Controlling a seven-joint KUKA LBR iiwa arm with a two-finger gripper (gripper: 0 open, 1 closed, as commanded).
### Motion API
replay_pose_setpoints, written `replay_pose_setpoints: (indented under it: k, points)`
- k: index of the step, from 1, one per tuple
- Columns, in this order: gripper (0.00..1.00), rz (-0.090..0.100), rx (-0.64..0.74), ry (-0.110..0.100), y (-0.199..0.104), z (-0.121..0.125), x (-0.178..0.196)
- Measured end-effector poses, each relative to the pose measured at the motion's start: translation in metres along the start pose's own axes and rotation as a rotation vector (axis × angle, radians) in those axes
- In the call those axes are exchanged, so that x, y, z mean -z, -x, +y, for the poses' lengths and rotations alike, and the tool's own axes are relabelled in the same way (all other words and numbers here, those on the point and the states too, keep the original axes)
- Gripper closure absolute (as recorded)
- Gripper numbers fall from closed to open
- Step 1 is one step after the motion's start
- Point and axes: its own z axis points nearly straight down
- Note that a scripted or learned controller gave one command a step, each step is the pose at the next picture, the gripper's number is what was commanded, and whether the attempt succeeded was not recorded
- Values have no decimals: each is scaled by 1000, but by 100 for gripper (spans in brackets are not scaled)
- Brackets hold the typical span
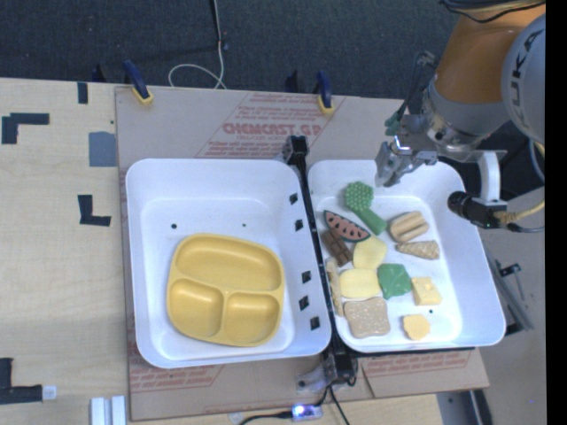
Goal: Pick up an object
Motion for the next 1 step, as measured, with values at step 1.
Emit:
replay_pose_setpoints:
  k: [1]
  points:
    - [100,0,2,5,-34,15,48]
